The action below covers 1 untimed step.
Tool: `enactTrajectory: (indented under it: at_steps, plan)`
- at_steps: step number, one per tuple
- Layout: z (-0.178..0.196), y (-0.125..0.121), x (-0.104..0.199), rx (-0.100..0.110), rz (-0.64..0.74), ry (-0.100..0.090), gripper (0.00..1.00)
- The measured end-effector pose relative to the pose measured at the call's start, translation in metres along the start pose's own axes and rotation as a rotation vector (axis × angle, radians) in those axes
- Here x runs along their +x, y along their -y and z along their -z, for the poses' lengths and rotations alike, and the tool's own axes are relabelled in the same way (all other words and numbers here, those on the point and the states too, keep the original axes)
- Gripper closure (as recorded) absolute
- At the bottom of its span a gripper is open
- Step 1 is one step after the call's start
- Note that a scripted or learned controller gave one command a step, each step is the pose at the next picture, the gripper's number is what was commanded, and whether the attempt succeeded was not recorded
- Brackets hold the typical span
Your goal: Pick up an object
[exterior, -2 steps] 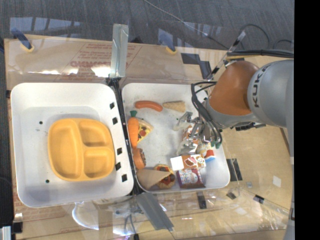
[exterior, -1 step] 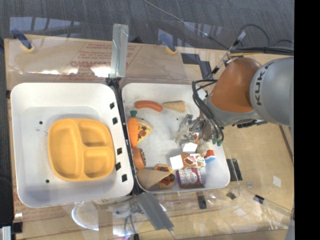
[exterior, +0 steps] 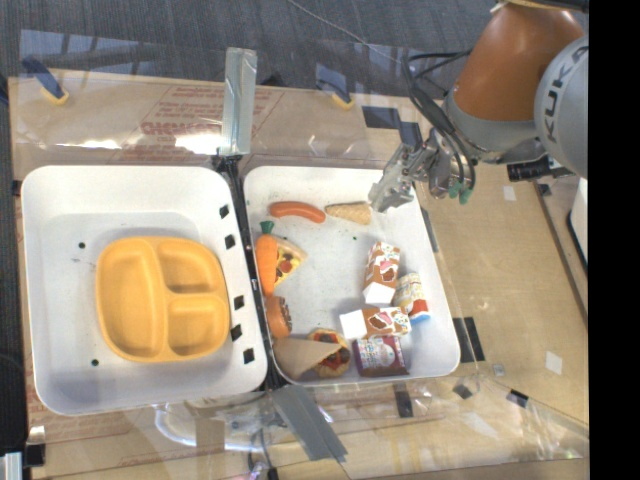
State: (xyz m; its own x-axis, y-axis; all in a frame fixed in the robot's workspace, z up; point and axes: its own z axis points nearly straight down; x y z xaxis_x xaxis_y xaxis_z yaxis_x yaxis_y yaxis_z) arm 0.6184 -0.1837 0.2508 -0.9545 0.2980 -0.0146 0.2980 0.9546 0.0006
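We see nothing lifted yet — our gripper (exterior: 392,190) hangs over the right bin (exterior: 440,298), near the cone (exterior: 347,211); whether it's clenched, we cannot tell.

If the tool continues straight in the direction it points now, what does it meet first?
Probably the tan cone-shaped piece just beyond the tool, at the right bin's far end; depth is unclear, so it might touch the bin floor first.

The arm (exterior: 525,63) runs out past the top and right edges. The tool (exterior: 393,190) is blurred, its tips hard to read against the right bin's (exterior: 440,268) rim. In the near corner, small packets (exterior: 385,318) overlap, labels too small to tell.
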Motion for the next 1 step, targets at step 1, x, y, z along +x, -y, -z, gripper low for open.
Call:
enactTrajectory:
  at_steps: [1]
  plan:
    - [-0.1457, 0.0236, -0.0077, -0.004, 0.383, -0.020, 1.00]
